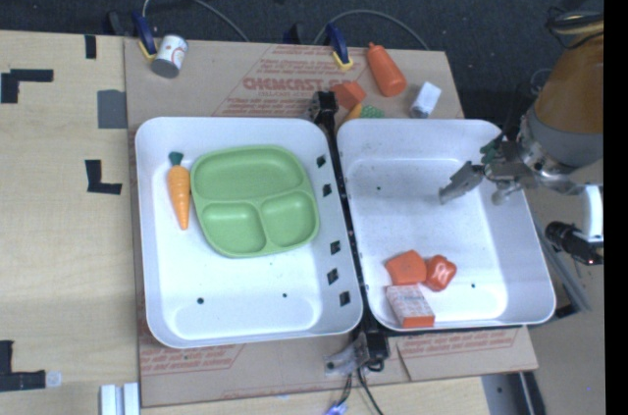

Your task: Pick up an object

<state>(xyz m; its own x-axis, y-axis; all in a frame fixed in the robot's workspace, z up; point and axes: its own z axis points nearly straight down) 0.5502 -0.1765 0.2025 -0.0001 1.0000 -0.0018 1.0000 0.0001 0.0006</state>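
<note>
Orange block-shaped toy (404, 267), lying beside a red toy (439, 274) near the front of your right-hand shallow white bin (510, 236), sits toward the camera from your fingers (469, 182), which hang apart and hold nothing.

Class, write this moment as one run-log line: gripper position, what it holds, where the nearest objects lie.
gripper: above right bin, upper right | holding: nothing seen | orange block, red piece, box: bin's near end

One fixed camera looks down at a slant from above the counter (59, 207), taking in both white bins (162, 305) fairly near.
</note>
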